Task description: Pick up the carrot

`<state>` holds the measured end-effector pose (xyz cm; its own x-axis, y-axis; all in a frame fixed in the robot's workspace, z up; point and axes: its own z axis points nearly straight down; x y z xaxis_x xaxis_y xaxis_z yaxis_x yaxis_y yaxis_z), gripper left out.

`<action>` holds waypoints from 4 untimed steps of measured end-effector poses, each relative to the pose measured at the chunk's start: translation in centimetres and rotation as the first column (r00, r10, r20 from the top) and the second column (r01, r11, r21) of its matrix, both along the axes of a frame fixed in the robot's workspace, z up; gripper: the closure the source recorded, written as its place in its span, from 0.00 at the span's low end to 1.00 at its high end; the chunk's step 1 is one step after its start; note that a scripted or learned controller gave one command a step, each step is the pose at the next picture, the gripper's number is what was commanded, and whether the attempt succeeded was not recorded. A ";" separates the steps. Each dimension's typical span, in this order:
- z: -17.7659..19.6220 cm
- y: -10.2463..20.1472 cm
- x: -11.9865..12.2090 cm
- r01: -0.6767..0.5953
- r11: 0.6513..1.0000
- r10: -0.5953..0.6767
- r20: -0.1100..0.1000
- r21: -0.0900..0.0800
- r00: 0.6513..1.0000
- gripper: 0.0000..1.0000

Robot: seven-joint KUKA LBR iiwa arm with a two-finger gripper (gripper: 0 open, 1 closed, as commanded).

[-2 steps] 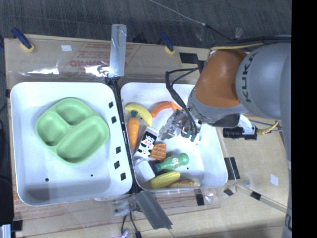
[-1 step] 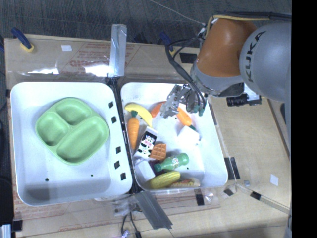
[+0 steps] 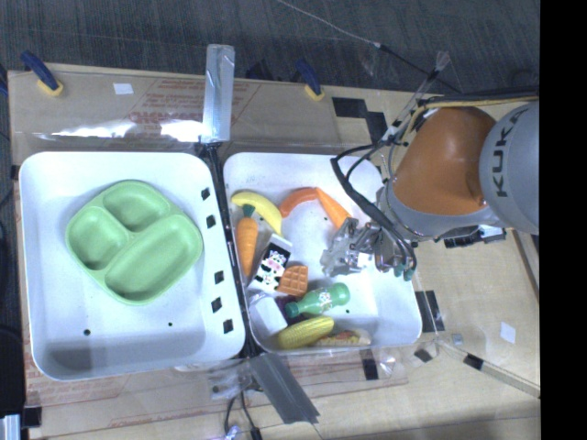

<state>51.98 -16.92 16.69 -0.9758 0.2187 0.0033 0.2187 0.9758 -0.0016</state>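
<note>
camera view: my claw (image 3: 353,253) hovers in the right bin (image 3: 404,314), its state i cannot tell; the carrot (image 3: 247,242) lies well to its left, ungrasped. approach step; next i shift left, then descend.

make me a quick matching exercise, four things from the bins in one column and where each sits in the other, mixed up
Things:
1. carrot
2. green divided plate
3. banana
4. green bottle

Places:
A. in the left bin
B. right bin, against the left wall, just below the banana
C. right bin, near the front wall
D. right bin, top left corner

Pairs: 1-B, 2-A, 3-D, 4-C
</note>
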 end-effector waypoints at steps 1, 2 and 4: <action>0.1 0.2 0.1 -0.003 1.000 0.003 0.003 0.001 1.000 0.00; -7.6 -3.5 5.7 0.173 0.985 -0.173 0.003 0.000 0.985 0.00; 1.9 1.7 7.4 0.105 0.994 -0.105 0.016 0.001 0.994 1.00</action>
